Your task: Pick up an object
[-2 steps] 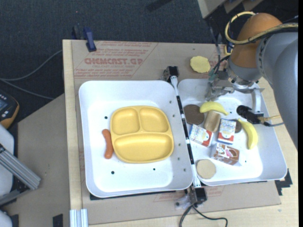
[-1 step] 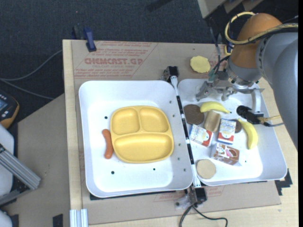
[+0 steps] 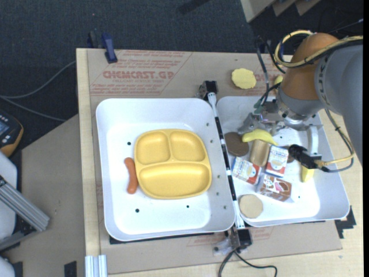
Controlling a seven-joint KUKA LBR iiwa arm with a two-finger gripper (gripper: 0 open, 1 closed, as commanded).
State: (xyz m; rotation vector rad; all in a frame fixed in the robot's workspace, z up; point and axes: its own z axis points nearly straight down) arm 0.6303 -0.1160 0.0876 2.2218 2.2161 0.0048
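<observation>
My gripper (image 3: 264, 123) hangs low over the back left part of the right bin (image 3: 328, 203), under the orange wrist band. A yellow banana (image 3: 258, 136) lies right at its tip, touching or nearly so; I cannot tell whether it is gripped. Close by lie a brown round piece (image 3: 234, 144) and a tan cylinder (image 3: 259, 152). Toward the front of the bin are two small white cartons (image 3: 245, 170) (image 3: 278, 159), a brown packet (image 3: 275, 187) and a round tan biscuit (image 3: 251, 206).
The left bin (image 3: 112, 120) holds a yellow divided plate (image 3: 172, 163) with an orange sausage (image 3: 131, 175) beside its left edge. A yellow round lump (image 3: 244, 78) sits on the bench behind the right bin. A blue clip (image 3: 108, 47) lies at the bench's back left.
</observation>
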